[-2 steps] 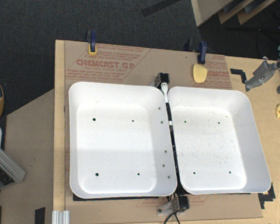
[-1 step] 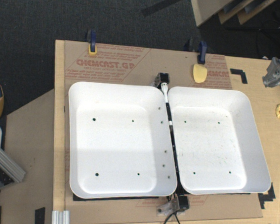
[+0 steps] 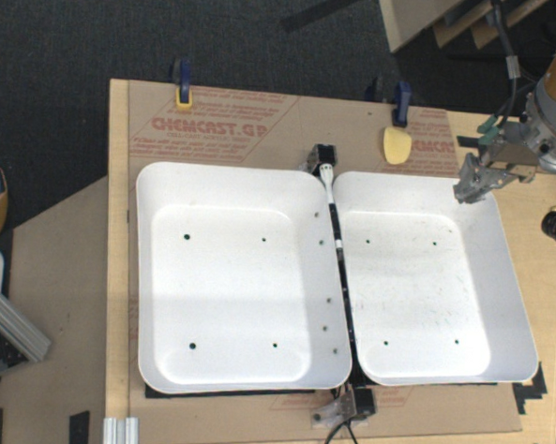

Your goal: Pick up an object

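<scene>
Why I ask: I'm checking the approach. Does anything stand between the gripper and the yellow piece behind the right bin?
Nothing visible does. The gripper hangs over the right bin's far corner; the yellow piece lies on the board beyond that bin. Only rim and bare board lie between. The blue clamp stands behind the piece.

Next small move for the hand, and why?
Probably shift the hand left, over the board behind the bins, toward the yellow object. The hand sits at the right bin's far right corner, and that yellow piece is the one loose thing near it.
</scene>
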Controlling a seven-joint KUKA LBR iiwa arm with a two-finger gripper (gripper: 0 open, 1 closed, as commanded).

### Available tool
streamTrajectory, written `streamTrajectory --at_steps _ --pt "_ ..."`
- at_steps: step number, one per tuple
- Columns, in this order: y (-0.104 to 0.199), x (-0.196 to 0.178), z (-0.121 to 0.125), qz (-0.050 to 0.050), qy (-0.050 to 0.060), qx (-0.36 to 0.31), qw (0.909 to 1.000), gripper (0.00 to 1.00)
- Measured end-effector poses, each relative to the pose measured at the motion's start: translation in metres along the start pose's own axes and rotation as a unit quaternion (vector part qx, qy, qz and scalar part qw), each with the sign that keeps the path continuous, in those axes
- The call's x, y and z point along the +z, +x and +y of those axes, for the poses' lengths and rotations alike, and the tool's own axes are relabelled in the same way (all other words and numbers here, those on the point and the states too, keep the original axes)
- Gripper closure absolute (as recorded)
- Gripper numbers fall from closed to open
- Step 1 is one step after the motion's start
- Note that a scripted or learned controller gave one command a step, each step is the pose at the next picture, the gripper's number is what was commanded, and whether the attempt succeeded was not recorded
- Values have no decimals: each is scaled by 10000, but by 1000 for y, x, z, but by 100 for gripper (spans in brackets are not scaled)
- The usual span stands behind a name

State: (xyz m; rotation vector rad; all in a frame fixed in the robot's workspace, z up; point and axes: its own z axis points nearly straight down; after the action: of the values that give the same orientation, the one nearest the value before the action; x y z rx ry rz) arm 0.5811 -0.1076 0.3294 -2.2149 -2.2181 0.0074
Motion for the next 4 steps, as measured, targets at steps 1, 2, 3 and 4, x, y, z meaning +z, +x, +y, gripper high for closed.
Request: streamTrajectory --at_steps 1,2,3,4 --pt "158 -15 -4 12 -50 -68 10000 100" --pt "142 -22 -41 -4 -22 14 10000 100" --pt "134 -50 -61 -9 -57 12 10000 100" --pt "209 54 19 -4 -17 -25 10000 100"
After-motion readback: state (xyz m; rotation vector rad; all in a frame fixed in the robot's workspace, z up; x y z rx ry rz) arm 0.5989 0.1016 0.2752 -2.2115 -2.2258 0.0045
